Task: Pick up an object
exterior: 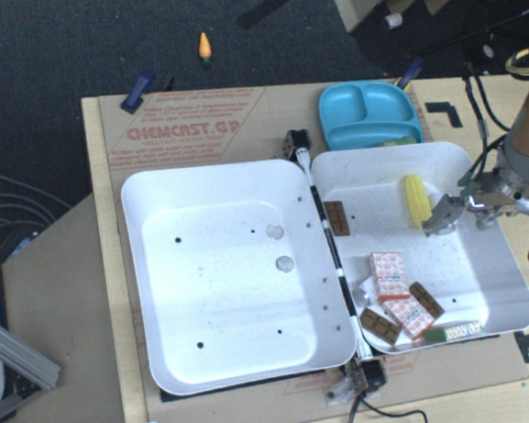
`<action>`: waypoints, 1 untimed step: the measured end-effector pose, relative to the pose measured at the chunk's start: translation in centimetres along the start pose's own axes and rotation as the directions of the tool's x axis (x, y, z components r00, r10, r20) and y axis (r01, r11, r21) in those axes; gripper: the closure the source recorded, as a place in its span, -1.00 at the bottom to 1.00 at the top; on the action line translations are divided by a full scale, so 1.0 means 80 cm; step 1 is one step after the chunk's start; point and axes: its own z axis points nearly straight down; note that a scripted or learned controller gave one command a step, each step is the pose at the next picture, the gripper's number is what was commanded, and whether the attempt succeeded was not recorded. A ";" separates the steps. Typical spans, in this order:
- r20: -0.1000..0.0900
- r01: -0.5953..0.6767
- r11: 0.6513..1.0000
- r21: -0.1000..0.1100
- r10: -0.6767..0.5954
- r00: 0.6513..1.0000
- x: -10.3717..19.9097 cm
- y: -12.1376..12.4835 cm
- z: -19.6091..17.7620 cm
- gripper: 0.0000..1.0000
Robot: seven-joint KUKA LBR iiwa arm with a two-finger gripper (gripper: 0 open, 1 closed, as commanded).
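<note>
We note the end effector (444,215) just right of the yellow corn cob (417,199), whose long axis runs near-vertical; whether it is wide or narrow we cannot tell.

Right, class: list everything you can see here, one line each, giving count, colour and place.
Bins: two, white, side by side on the bench.
Corn: one, yellow, right bin, upper part.
Boxes: two, red and white, right bin, lower part.
Brown bars: three, one by the right bin's left wall, two near the boxes.
Tray: one, blue, behind the right bin.
Carrot: one, orange, on the floor.
Gripper: one, grey, over the right bin beside the corn.
</note>
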 end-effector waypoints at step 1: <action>0.004 0.002 1.000 -0.015 -0.002 1.000 0.010 0.073 0.119 -1.00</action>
